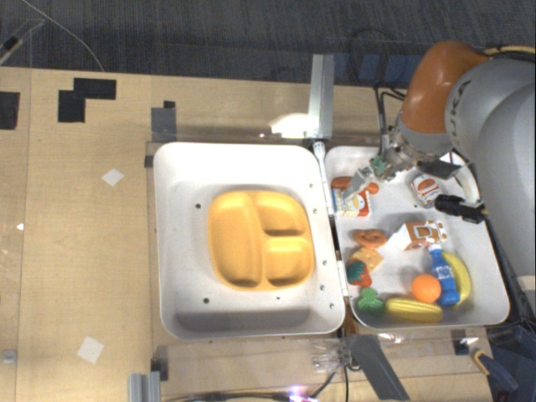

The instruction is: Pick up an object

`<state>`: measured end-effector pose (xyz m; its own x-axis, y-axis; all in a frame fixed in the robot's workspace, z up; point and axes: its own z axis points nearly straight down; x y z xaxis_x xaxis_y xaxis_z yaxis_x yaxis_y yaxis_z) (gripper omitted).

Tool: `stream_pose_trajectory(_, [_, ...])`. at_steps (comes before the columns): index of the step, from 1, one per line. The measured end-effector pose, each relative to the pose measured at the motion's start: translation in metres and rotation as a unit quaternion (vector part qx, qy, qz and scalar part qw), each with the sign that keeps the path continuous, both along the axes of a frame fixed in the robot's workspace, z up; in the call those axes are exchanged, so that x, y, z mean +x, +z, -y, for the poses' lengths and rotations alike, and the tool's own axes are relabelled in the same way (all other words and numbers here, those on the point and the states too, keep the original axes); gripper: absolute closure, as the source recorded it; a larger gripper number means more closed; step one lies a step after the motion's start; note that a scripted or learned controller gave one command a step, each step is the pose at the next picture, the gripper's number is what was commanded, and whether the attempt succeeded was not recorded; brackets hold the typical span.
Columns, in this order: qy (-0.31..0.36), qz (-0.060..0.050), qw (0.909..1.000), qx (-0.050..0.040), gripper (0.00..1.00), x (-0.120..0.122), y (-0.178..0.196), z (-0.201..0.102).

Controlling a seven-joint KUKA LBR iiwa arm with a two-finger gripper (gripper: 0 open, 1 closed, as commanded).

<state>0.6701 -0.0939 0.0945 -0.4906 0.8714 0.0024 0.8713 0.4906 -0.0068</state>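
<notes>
I see my gripper (378,167) low over the far end of the right bin (494,296), but I cannot tell how it stands.

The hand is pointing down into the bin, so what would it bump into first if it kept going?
Probably the small red-and-white packet lying just below the hand in the right bin. Depth is hard to judge from above.

A divided tray (255,239) lies in the left bin (180,308); small items crowd the right bin (494,304).
</notes>
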Motion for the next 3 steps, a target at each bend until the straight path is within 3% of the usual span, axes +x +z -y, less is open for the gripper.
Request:
stream_pose_trajectory(1, [-0.064,0.002,0.9979,0.0031,0.00,0.002,-0.001,-0.002])
stream_pose_trajectory(2, [0.061,-0.002,0.9981,-0.0006,0.00,-0.001,-0.001,0.007])
stream_pose_trajectory(3, [0.063,0.008,0.9980,-0.0049,1.00,0.004,0.010,0.009])
